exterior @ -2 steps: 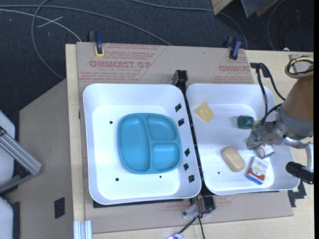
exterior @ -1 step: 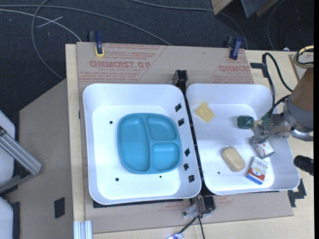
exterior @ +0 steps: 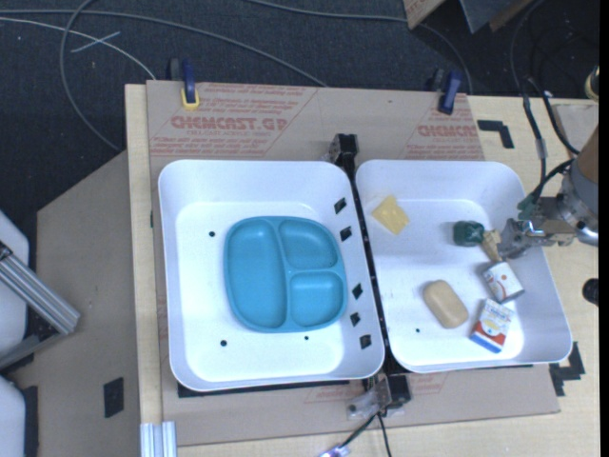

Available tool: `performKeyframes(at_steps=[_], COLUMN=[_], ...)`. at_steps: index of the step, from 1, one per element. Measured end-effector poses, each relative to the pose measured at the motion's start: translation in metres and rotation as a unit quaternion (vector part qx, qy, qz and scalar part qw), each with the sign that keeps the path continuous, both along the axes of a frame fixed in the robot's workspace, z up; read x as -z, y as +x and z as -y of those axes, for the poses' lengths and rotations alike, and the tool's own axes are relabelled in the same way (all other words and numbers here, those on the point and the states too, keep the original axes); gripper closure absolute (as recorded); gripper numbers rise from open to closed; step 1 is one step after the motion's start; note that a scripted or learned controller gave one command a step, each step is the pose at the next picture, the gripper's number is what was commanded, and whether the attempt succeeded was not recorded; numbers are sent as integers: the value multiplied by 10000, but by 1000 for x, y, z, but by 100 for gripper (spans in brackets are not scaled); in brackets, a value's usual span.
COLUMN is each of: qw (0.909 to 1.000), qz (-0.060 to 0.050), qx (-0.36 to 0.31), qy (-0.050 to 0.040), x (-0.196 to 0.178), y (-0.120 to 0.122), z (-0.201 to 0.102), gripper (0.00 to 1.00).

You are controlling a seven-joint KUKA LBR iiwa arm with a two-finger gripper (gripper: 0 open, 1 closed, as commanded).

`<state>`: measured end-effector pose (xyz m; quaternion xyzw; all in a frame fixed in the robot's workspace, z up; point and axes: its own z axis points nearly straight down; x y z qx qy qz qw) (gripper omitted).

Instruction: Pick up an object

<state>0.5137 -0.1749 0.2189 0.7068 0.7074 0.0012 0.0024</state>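
The right bin [exterior: 533, 350] holds several small objects. A pale yellow wedge [exterior: 389, 214] lies near its back left. A dark green lump [exterior: 466, 232] sits toward the middle right. A tan oval piece [exterior: 444, 304] rests in front of them. Beside it are a small white and red packet [exterior: 501, 281] and a red, white and blue carton [exterior: 491, 327]. My gripper [exterior: 509, 236] reaches in over the bin's right wall, low, just right of the green lump and above the small packet. Nothing shows held in it.
The left bin [exterior: 181, 350] holds a blue divided plate [exterior: 284, 272] at its centre. A black divider with clips [exterior: 354, 246] runs between the bins. Blue clamps [exterior: 189, 82] [exterior: 449, 89] pin the cardboard at the back. Cables hang at the far right by the arm [exterior: 582, 193].
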Motion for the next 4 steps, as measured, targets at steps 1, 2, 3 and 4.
performKeyframes(at_steps=[1,2,3,4], qw=[10000,10000,10000,10000], qz=[1,-11,-40,-45], qx=[-3,-30,-26,-28], qy=[1,18,26,26], x=[-33,-40,-25,-12], y=[1,8,12,9], z=[0,-53,-110,-168], gripper=[100,100,100,100])
